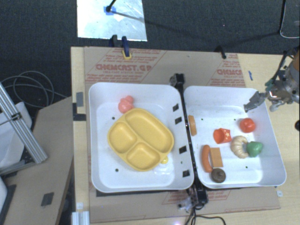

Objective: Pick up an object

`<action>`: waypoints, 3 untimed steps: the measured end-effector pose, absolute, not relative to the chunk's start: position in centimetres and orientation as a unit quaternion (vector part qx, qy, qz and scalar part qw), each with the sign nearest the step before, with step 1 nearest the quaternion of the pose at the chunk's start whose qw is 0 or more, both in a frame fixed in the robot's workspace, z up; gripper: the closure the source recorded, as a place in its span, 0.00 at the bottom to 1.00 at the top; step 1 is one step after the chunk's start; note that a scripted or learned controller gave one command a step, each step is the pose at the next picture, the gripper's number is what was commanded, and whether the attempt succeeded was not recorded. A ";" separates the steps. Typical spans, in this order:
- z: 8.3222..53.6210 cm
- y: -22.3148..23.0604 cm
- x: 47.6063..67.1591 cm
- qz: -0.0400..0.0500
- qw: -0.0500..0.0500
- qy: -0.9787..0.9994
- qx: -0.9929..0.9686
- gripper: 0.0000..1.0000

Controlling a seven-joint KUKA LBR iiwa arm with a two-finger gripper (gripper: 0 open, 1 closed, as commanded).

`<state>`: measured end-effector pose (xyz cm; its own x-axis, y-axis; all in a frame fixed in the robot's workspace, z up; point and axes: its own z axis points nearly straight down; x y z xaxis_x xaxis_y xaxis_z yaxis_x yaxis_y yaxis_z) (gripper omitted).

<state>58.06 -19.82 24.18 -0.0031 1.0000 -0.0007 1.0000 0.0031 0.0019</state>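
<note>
The hand (259, 102) hangs over the far right corner of the right bin (269, 172), with one grey finger (252, 102) pointing toward the bin floor. I cannot tell how far it is open, and nothing shows between its fingers.

The nearest thing to the hand is a red tomato (247, 124), just below it in the picture and apart from it. Further down and to the left lies a red pepper piece (222, 135). Beyond the tomato sit a pale croissant (239, 146) and a green vegetable (255, 148), touching each other. Further still from the hand lie a sausage (206, 158) beside a tan cracker (216, 157), and a dark doughnut (218, 175) near the bin's front edge. An orange slice (191, 125) lies by the bin's left wall.

Well away to the left, the left bin (101, 172) holds a yellow divided plate (140, 138) with a pink toy (125, 104) at its far corner.

Both bins rest on cardboard (140, 64) laid over the surface (77, 64). Behind it is dark carpet (37, 22) with a shiny sheet (126, 22), and cables (28, 86) lie at the left.
</note>
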 end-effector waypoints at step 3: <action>54.5 -15.4 48.4 0.005 0.009 0.709 0.705 1.00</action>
